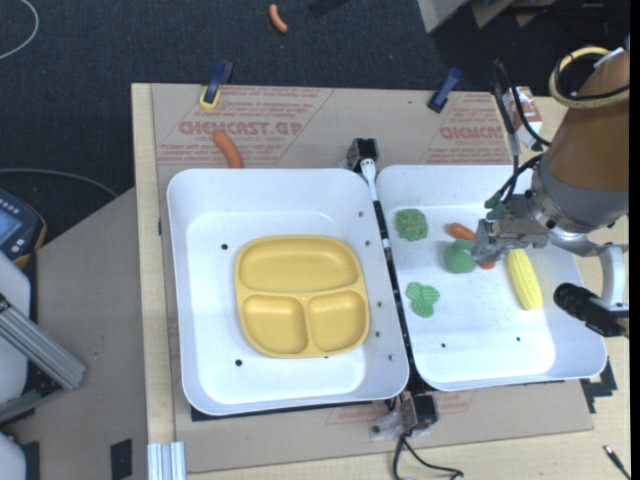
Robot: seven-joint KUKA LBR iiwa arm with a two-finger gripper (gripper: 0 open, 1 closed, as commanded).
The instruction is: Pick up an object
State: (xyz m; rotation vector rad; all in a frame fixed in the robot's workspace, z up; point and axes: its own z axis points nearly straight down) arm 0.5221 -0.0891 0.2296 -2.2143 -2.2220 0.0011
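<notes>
In the right bin [560, 353], the gripper [492, 243] is low over the floor beside a round green item [459, 259]; whether it is open or closed cannot be told. A small orange piece [460, 231] lies just behind the green item. A yellow corn cob [525, 278] lies just right of the gripper. Two further green pieces rest nearer the divider [411, 224] [423, 298]. The left bin [200, 298] holds a yellow compartment tray [300, 295]. An orange item [229, 149] lies on the desk [300, 118] behind it.
</notes>
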